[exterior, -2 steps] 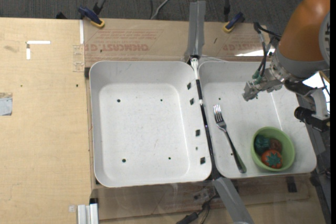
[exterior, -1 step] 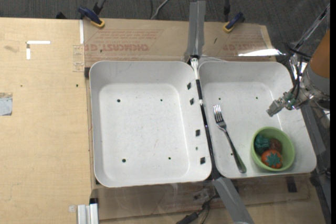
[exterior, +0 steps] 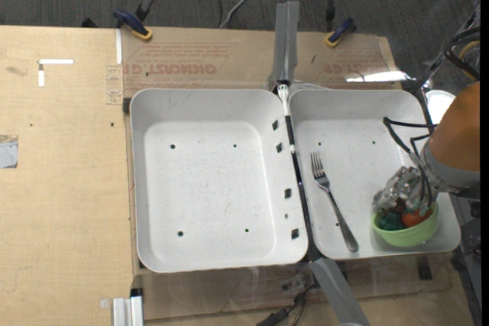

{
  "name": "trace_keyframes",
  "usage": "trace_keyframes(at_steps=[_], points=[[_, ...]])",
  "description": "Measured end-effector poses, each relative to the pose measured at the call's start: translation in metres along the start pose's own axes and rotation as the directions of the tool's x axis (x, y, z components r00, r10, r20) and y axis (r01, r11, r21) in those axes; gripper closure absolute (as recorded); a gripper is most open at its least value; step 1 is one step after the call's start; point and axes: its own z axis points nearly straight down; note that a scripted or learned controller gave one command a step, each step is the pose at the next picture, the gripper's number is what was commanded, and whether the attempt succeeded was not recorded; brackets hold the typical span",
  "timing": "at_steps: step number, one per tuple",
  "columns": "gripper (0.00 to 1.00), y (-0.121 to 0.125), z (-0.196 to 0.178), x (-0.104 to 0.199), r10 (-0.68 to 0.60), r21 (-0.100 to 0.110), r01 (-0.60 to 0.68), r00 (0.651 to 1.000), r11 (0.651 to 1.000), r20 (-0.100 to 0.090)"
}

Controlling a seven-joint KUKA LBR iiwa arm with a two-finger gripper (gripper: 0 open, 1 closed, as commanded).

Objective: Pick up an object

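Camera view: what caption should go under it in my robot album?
Robot gripper reaching into a green bowl beside a fork in the right bin.

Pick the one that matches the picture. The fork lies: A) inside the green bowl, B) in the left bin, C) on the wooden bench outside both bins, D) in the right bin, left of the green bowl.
D: the fork lies on the floor of the right bin, tines toward the far side, with the green bowl to its right under the gripper.
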Motion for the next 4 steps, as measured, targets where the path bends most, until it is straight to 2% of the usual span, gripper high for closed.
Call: trace_keyframes(at_steps=[1,2,3,4], points=[[1.0,0.026,-0.161,-0.005,0.024,0.001,-0.024,1.0,1.0,-0.001],[1.0,-0.002,0.0,0.016,-0.16,0.001,0.16,0.987,0.987,0.0],[1.0,0.014,-0.102,-0.025,-0.256,0.0,0.256,0.967,0.967,0.001],[1.0,0.067,0.0,-0.151,-0.23,-0.001,0.23,0.973,0.973,0.003]])
